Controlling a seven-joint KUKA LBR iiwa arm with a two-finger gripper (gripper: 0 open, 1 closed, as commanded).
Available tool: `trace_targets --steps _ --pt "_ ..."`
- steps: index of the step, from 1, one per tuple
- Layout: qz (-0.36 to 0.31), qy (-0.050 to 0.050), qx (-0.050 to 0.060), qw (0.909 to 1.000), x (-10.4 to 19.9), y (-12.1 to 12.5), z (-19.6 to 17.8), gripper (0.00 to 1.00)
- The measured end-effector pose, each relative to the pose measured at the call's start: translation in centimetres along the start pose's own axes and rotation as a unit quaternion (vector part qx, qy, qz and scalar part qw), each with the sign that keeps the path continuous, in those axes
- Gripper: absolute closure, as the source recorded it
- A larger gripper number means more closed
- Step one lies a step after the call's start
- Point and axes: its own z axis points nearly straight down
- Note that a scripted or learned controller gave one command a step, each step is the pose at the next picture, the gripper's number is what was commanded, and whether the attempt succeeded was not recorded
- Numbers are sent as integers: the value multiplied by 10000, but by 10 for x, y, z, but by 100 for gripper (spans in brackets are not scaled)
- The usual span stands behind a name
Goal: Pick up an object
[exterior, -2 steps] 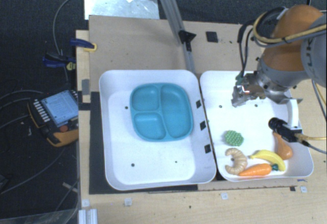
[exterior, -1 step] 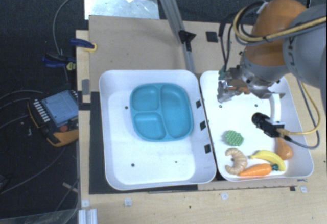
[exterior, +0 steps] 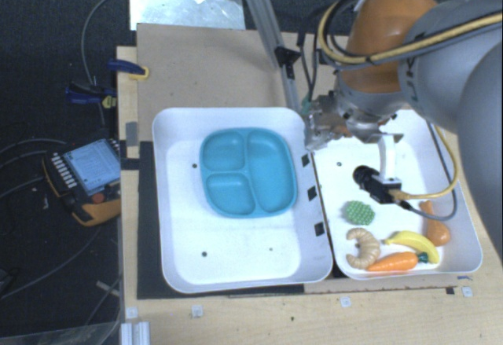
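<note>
The right bin (exterior: 456, 257) holds several toy foods in its near part. A green knobbly piece (exterior: 360, 212) lies closest to the bin's middle. Below it lie a tan croissant (exterior: 362, 245), an orange carrot (exterior: 393, 262) and a yellow banana (exterior: 414, 243). A small orange-brown piece (exterior: 437, 232) rests by the right wall. My gripper (exterior: 317, 128) hangs at the far left corner of the right bin, near the wall between the two bins, well away from the foods. Nothing is seen in its grasp.
A blue divided plate (exterior: 248, 171) lies in the left bin (exterior: 181, 257). The grey arm with its orange band (exterior: 389, 13) covers the far right of the right bin. Tools and a handheld device (exterior: 88, 166) lie off the bench to the left.
</note>
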Motion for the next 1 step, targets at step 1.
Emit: trace_targets --steps 1 --pt "3 -3 8 10000 62 4 10 100"
